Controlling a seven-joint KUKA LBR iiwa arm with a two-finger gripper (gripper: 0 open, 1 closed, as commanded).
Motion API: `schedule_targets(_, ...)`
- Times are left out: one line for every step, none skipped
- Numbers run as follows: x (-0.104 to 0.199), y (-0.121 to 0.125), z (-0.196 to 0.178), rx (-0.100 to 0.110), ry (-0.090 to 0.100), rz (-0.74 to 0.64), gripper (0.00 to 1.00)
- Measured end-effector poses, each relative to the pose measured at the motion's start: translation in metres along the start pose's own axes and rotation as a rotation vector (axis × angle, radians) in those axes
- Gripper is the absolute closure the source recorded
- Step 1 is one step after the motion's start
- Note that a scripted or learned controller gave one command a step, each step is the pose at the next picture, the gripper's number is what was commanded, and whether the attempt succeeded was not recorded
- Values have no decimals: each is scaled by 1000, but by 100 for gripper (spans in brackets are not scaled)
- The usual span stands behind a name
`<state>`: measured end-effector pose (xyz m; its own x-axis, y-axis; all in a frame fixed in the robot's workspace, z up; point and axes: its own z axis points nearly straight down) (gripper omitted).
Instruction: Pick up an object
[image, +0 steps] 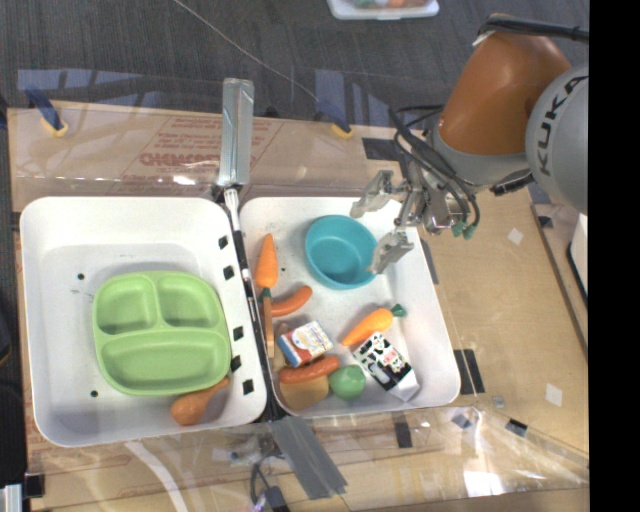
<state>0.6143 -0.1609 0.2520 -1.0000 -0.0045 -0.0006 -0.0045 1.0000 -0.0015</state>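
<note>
My gripper (383, 222) hangs over the back right part of the right bin (437, 330), open, with nothing between its fingers. One finger (372, 195) points toward the bin's back rim, and the other finger (392, 250) sits at the right edge of a blue bowl (338, 250). In front of the bowl lie a sausage (290, 300), a carrot (368, 325), a small printed box (305, 342), a black-and-white carton (385, 362), a green ball (348, 382) and a hot dog (308, 375). Another carrot (266, 262) lies along the bin's left wall.
The left bin (50, 240) holds a green divided plate (160, 330) and a brown drumstick-shaped toy (195, 405) at its front right corner. A grey bar (236, 130) runs back from the gap between the bins. The arm's orange band (495, 95) is at the upper right.
</note>
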Motion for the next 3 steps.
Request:
schedule_targets(-19,-1,160,-2,0,203,0)
schedule_targets(16,20,160,-2,4,642,0)
schedule_targets(13,21,145,-1,-6,634,100)
